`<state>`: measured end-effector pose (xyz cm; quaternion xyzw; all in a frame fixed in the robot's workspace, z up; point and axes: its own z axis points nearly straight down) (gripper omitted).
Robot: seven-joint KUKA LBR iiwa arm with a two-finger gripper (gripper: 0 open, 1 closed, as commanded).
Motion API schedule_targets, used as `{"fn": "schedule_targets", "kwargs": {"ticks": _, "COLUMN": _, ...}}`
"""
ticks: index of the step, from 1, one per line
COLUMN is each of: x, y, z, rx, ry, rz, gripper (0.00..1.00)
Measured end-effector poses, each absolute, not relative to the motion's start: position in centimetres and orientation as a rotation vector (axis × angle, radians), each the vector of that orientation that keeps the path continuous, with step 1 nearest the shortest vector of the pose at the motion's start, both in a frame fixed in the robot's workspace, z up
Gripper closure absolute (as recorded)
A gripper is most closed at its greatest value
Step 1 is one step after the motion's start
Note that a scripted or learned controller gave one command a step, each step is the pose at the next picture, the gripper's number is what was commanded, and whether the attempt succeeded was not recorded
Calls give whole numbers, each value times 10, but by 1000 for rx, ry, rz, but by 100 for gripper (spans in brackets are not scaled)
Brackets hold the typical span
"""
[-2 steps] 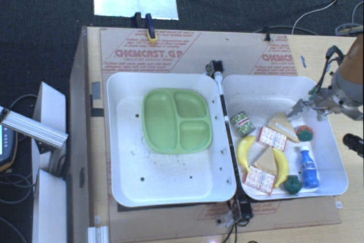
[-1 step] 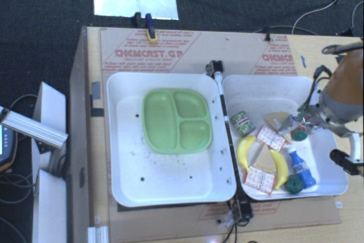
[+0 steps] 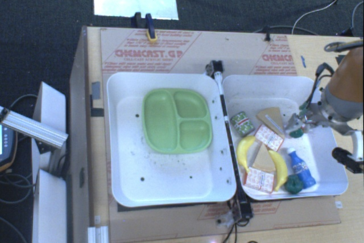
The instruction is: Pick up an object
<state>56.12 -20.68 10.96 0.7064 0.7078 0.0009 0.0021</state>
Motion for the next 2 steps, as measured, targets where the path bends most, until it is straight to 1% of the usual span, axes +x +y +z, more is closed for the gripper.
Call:
{"fn": "schedule_targets", "kwargs": {"ticks": 1, "x": 598, "y": -111, "z": 89, "rx": 2209, "ry": 2219, "rz": 16, "gripper": 100}}
{"fn": "schedule_targets", "kwargs": {"ticks": 2, "x": 604, "y": -52, "z": 186, "rx": 2213, "ry": 2225, "rz": 7, "gripper": 100}}
